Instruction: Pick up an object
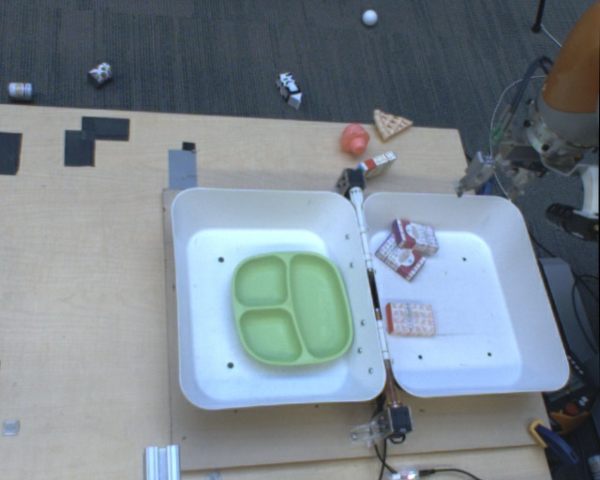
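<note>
The right bin (506,370) holds a crumpled red-and-white packet (407,248) near its back left and a small pink patterned box (411,319) by its left wall. A green divided plate (292,307) lies in the left bin (192,309). My gripper (487,176) hangs at the back right corner of the right bin, just outside its rim, well apart from both packets. Nothing shows held in it.
On the bench behind the bins lie a red ball (354,139), a toy pizza slice (392,123) and a small red-and-white tube (378,164). Small items and a white ball (369,17) are scattered on the dark floor beyond. Cables hang beside the arm.
</note>
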